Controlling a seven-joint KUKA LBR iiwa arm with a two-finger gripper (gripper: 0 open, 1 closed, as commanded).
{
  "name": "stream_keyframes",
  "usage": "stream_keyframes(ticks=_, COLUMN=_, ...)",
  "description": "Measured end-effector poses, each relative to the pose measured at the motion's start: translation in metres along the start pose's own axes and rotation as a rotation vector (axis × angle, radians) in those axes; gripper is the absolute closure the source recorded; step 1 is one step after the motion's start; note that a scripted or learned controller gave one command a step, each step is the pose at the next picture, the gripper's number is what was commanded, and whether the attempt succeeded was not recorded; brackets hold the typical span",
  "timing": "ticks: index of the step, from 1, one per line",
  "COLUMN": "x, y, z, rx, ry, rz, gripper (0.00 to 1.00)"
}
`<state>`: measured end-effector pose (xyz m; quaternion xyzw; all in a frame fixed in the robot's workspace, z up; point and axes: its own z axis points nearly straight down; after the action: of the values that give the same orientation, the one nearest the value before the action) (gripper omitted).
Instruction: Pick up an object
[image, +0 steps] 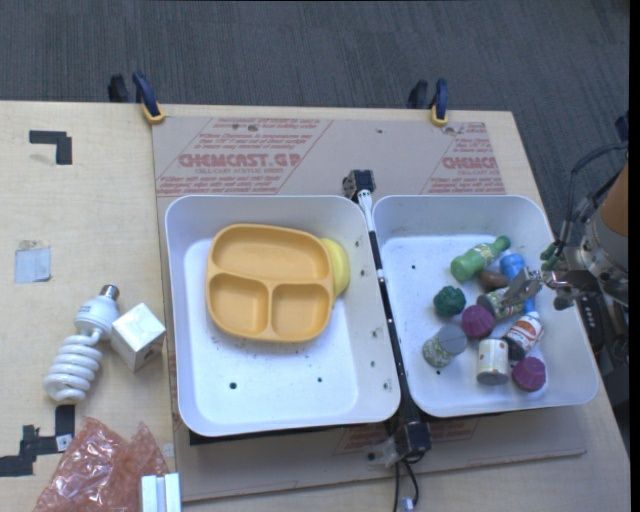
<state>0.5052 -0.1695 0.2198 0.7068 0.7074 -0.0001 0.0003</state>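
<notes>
The counter (90, 200) carried two shallow white bins side by side. The left bin (200, 400) held a yellow divided plate (268, 282). The right bin (420, 235) held a heap of small things, and all of them lay in its right half.

The arm (612, 230) came in from the right side and stood over the right rim of this bin. Its gripper (525, 290) seemed to reach leftward over the heap, at about the middle of it, but the metal parts mixed with the objects below, so I could not tell if it was apart or together, and nothing could be seen held in it.

The things to pick were therefore directly under the gripper and a little to the left of it. The green bottle (477, 259) lay up and left of it, with its long axis slanted, the neck pointing to the upper right. The dark green ball (449, 300) lay to the left. The white cylinder (491, 361) and the purple ball (529, 374) lay below, near the front wall. In my judgement, the next move needed mostly a descent, not much sideways travel.
</notes>
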Motion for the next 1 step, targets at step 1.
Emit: stream_keyframes(ticks=1, x=0.0354, y=0.0704, z=0.1274, rx=0.001, ry=0.000, rz=0.001, gripper=0.00)
